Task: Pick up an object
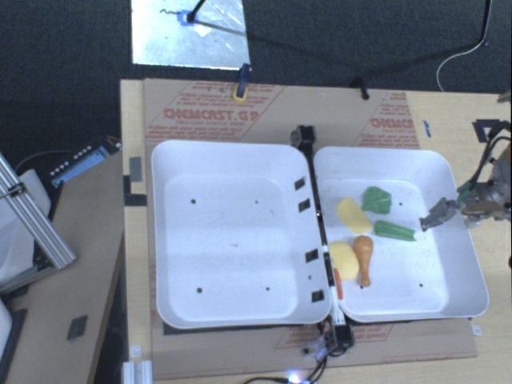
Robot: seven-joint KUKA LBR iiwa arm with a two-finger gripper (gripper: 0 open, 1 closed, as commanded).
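Jaws are refusing to give themselves away from where I am standing; the gripper (438, 213) is showing as one grey wedge over the right bin (400, 290), and I cannot tell whether it is apart or together; nothing is visibly sitting in it.

Starting at the left, the left bin (232, 238) is lying alongside its twin, the two rims meeting along a dark hinge strip (314, 214); past that strip, every candidate is crowding the left half of the right bin. A yellow lump (353, 214) is lying above a second yellow piece (344, 259); an orange club (364, 256) is resting just beside that second piece, probably touching it, its long axis running up and down the view; a small red sliver (338, 283) is hugging the bin wall below them, too small to identify. Further right, a green lump (377, 200) is sitting above a green stick (394, 230).

That stick is, I am judging, the likeliest target: it is lying left of the wedge and slightly nearer the front of the bench; its long axis is running nearly left to right, its right end pointing almost at the tip, close but seemingly apart. A grasp would be needing to close across that axis, not along it.

At the far right, the arm (490, 194) is being cut off by the frame, wrist blurred, so its height over the bin floor is hard to make out.
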